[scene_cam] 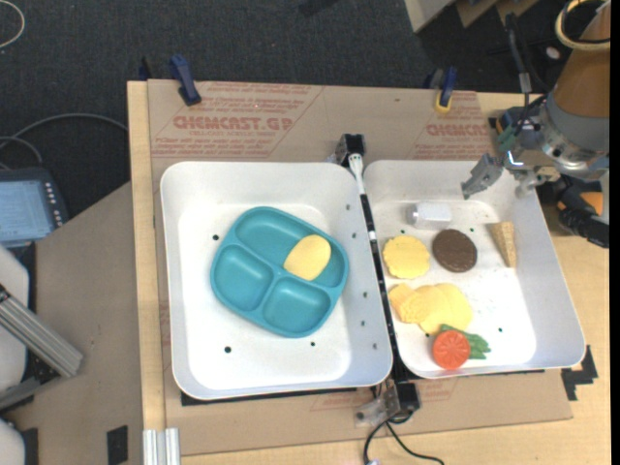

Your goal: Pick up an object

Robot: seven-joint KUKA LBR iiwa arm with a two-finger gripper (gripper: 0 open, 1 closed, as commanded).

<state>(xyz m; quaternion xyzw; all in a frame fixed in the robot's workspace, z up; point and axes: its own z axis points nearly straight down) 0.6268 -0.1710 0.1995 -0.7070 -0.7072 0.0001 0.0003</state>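
Camera view, from where I stand: the hand (499, 170) hangs over the right bin's (557, 298) far right corner with its fingers spread and nothing between them, while the toy food lies well below it — brown cookie (454, 250), yellow round (406, 257), tomato (450, 348), cone (505, 242). These look light, stiff and slick, so I'd guess a pinch across the cookie's rim suits best. It has open floor around it, though the cone sits near the bin's right wall.
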